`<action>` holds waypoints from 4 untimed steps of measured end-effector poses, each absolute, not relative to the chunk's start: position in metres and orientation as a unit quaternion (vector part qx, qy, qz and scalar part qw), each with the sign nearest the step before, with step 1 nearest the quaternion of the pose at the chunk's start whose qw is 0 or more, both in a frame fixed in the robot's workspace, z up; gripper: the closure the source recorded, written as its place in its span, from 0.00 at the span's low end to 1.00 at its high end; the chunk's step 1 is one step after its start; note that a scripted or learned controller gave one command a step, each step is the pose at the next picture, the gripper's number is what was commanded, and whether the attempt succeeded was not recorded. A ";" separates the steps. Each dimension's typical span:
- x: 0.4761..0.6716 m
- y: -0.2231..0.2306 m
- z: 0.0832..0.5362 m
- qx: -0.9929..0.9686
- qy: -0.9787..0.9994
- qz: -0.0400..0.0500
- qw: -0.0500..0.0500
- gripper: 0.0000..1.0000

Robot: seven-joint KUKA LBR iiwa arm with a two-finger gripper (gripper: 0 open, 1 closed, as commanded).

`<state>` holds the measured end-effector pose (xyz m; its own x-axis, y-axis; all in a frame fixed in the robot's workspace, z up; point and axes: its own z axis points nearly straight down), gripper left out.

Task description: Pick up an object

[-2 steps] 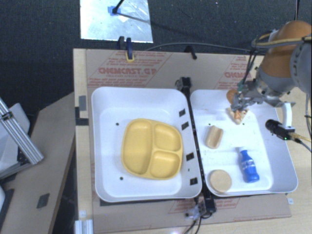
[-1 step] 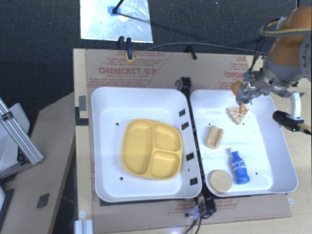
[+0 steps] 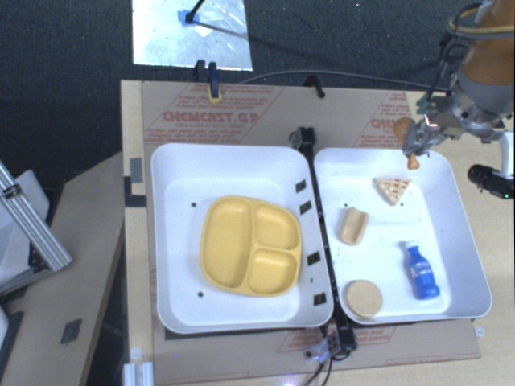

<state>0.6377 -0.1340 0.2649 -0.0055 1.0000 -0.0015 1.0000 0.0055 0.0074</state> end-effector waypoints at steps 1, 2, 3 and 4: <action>0.609 -0.085 0.262 0.704 0.710 0.001 0.000 1.00; 0.601 -0.034 0.255 0.704 0.710 0.001 0.000 1.00; 0.576 0.009 0.256 0.704 0.710 0.000 -0.001 1.00; 0.550 0.051 0.249 0.704 0.710 0.000 -0.001 1.00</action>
<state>0.5499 0.0505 0.2486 -0.0082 1.0000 0.0012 1.0000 0.0082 -0.0018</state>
